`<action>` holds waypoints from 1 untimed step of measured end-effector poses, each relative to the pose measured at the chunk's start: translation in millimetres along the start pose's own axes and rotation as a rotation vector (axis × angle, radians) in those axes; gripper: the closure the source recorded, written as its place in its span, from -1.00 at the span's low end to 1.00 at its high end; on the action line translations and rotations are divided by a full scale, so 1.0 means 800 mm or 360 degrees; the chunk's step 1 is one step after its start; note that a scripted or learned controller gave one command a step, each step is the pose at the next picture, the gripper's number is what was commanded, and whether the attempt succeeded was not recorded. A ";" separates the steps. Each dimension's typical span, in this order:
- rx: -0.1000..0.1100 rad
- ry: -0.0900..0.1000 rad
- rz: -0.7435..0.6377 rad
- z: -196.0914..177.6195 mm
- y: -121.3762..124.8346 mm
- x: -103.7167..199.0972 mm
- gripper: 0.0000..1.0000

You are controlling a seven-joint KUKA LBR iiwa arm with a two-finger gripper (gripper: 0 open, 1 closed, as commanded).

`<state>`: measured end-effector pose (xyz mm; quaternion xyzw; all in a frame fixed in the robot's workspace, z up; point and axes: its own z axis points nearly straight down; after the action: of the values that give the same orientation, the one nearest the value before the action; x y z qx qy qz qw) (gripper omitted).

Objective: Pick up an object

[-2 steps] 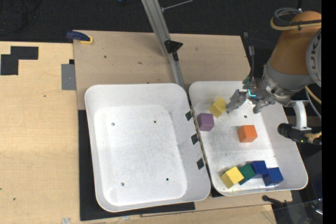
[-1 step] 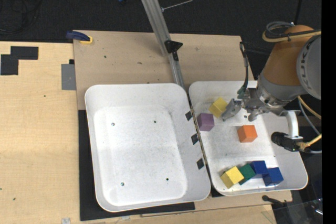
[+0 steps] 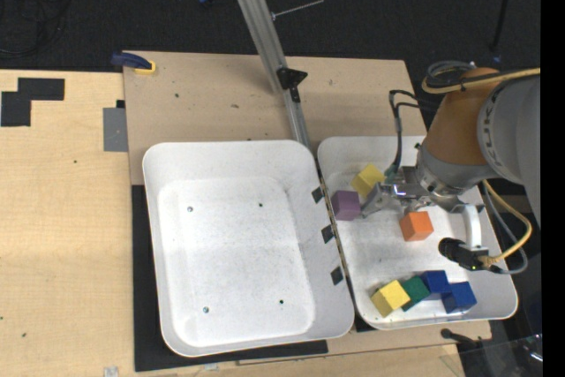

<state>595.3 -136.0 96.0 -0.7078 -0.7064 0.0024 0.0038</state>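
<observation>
The right bin (image 3: 494,300) holds several small blocks. A yellow block (image 3: 369,179) and a purple block (image 3: 347,205) lie near its left wall. An orange block (image 3: 416,225) sits mid-bin. Along the front edge a yellow block (image 3: 389,297), a green block (image 3: 413,291) and two blue blocks (image 3: 435,282) (image 3: 458,297) cluster together. My gripper (image 3: 388,193) is down low in this bin, between the upper yellow block, the purple block and the orange block. Nothing is visibly held in it. The arm's wrist hides part of the bin behind it.
The left bin (image 3: 177,163) lies beside the right one, with black clips on the shared wall (image 3: 327,232). A slanted aluminium rail (image 3: 265,31) rises behind the bins. Cables (image 3: 508,238) hang off the wrist at the right.
</observation>
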 end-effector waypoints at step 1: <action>-0.0007 -0.0001 0.0009 -0.017 0.001 -0.002 1.00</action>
<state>596.3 -137.7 109.4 -0.7098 -0.7044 0.0011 0.0020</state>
